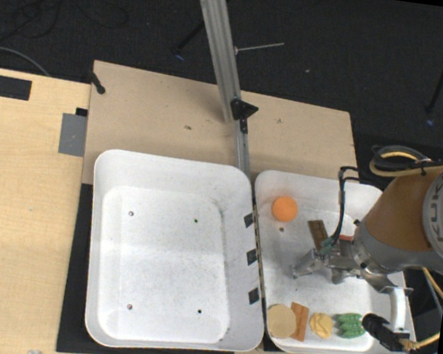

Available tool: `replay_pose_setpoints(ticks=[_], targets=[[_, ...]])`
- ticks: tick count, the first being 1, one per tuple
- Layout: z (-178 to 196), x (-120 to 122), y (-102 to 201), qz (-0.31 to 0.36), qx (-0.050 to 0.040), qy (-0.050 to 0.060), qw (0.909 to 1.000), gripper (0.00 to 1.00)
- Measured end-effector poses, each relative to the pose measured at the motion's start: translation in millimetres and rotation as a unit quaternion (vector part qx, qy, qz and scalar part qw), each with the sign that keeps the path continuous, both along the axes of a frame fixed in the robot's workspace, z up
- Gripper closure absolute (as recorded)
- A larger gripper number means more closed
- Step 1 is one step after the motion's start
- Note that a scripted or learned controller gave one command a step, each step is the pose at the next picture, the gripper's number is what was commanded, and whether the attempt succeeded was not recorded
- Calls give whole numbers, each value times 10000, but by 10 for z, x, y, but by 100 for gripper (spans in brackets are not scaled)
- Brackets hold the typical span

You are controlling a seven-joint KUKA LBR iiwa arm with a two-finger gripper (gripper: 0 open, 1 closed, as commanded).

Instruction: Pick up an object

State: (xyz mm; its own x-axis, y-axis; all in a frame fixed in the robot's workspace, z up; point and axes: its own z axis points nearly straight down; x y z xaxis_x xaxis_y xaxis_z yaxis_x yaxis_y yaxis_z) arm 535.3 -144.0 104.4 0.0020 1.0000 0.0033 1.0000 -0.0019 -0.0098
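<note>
Nearest the camera, along the front wall of the right bin (319,349), a row of four small things set close together. From the left: a round tan disc (281,321), right against a flat orange-brown slab (299,320), then a lumpy yellow piece (321,325), then a knobbly green piece (350,324).

Both bins shallow, white and smooth, with rounded corners. Left bin (111,197) directly alongside the right one, on a black mat (75,274).

Just beyond the row, low over the middle of the right bin, the metal gripper (310,265), reaching in from the right on a grey arm (401,219) with an orange band. Open or closed: impossible to tell from this angle.

Just past the gripper, a small brown rectangular block (317,230), close to it. Further back and left, a smooth orange ball (284,209), apart from the gripper, near the wall between the bins.

Farthest back, a plain brown board (172,119) and a ribbed aluminium rail (223,57) slanting away across it.
</note>
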Motion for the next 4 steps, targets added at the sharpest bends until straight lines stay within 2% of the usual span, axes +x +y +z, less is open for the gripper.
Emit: replay_pose_setpoints(ticks=[1,2,3,4], targets=[[133,9,-26,-38,-10,-25,10000,100],[761,40,-24,10,-19,-64,10000,100],[1216,48,-35,15,-20,-62,10000,100],[1118,260,407,28,-7,-40,10000,100]])
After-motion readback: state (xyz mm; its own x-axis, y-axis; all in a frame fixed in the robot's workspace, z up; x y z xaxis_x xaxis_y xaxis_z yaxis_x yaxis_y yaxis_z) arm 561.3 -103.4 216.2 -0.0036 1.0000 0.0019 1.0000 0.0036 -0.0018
